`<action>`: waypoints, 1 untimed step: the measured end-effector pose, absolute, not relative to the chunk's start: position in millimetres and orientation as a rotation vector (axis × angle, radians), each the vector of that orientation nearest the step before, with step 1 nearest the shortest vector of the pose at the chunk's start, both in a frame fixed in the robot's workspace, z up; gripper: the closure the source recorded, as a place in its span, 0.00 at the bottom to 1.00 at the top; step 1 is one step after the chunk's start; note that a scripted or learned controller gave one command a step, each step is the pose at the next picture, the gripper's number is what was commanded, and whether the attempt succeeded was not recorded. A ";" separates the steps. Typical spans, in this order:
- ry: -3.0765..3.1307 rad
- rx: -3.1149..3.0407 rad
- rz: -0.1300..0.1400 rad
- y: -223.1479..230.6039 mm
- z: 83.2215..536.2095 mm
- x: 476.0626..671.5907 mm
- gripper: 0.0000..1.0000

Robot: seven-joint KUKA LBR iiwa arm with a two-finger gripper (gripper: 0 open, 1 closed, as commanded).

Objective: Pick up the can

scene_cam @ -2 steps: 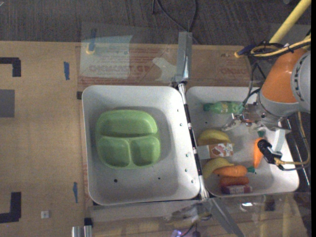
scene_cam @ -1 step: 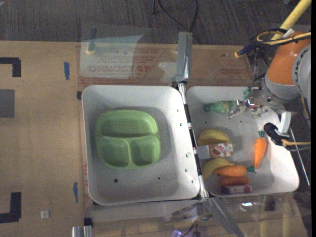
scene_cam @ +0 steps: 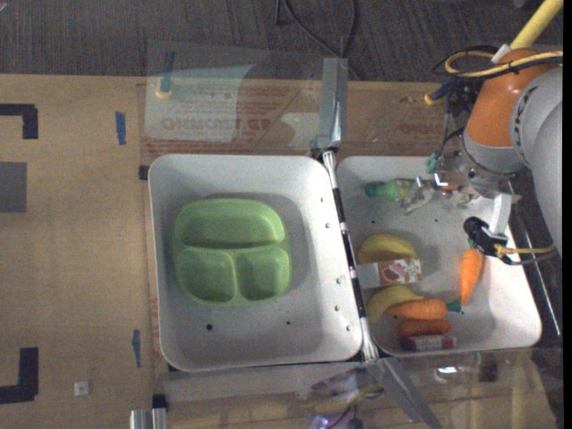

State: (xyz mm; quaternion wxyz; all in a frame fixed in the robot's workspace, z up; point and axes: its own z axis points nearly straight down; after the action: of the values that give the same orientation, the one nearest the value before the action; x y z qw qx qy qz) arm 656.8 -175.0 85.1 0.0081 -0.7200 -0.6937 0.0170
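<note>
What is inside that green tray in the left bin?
Nothing shows in the green tray: its three compartments look bare. Whatever lies under it on the left bin floor is covered.

Pale wooden table (scene_cam: 71,257) marked with strips of blue tape (scene_cam: 120,128) and black corner marks (scene_cam: 21,119). Beyond its far edge, dark grey carpeted floor (scene_cam: 134,16) crossed by a looping black cable (scene_cam: 313,7). Even, soft lighting throughout.

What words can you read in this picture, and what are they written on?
Clear plastic sheet above the left bin: faint reddish print, too blurred to read.
Small box in the right bin: red and white label, too small to read.
Nothing else shows writing.
</note>
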 end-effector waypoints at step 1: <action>-2.138 -2.277 0.051 -173.0 85.0 657.6 0.00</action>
State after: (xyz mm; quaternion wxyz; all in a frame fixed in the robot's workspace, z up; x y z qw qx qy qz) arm 657.6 -173.0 85.0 0.0088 -0.7290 -0.6842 0.0162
